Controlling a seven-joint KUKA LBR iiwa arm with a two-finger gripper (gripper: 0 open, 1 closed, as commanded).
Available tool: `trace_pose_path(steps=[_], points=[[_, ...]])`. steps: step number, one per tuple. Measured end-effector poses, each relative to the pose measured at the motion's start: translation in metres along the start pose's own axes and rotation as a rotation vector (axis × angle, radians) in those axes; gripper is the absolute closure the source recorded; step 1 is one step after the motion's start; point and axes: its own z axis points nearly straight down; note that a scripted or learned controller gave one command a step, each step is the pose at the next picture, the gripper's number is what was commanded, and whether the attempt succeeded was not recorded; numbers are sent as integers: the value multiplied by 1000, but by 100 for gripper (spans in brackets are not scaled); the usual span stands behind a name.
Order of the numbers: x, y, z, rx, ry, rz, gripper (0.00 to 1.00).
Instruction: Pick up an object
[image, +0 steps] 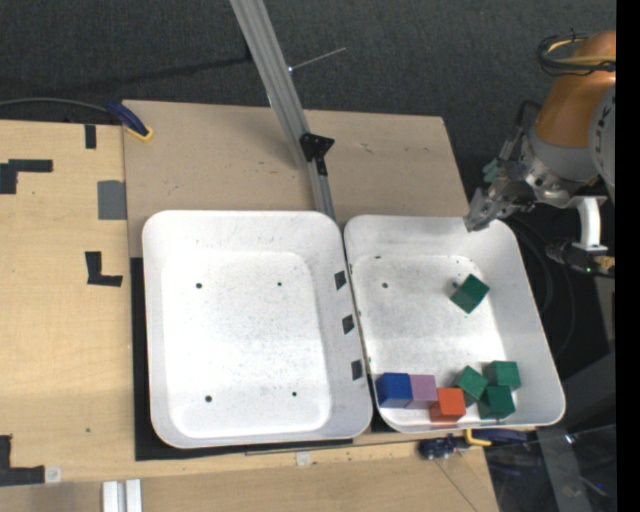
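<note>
Green cube (469, 293) | matte, tilted | white bin (530, 300) floor

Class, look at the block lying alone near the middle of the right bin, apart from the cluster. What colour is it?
Green. The lone block shows clearly in the camera view, in the right bin.

- The two bins (245, 225) look like smooth white plastic with a soft sheen, speckled with fine dark flecks on their floors.
- The surface (220, 150) is pale wood board, matt, with faint scuffs.
- The blocks (469, 293) look matt and smooth.
- The rail (280, 75) at upper centre is brushed grey metal.
- The arm (575, 110) has a glossy orange shell.
</note>
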Motion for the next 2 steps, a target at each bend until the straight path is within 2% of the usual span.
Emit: trace_pose_path(steps=[1, 2], points=[[-1, -1, -64, -2, 0, 0, 100], [40, -22, -54, 7, 3, -2, 100]])
